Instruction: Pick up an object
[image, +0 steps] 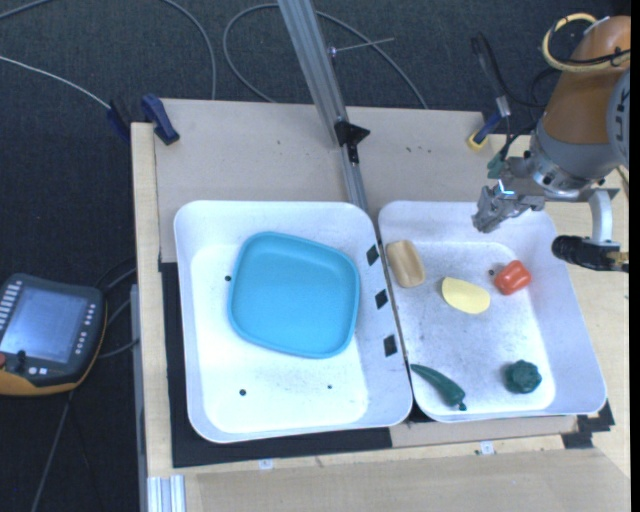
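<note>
Up by the far edge of the right bin (575, 340), the gripper (495, 213) hangs with nothing in it; I cannot tell its state. That bin holds a tan bread roll (405, 263), a yellow lemon (466, 295), a red pepper (512, 277), a green chili (440, 385) and a dark green lump (521, 376). A blue plate (294, 293) lies in the left bin (200, 300).

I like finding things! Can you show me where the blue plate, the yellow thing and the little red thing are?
Blue plate (294, 293): camera view, on its flat middle.
Yellow thing (465, 295): camera view, on the centre of its top.
Little red thing (512, 277): camera view, on the middle of its red body.
</note>
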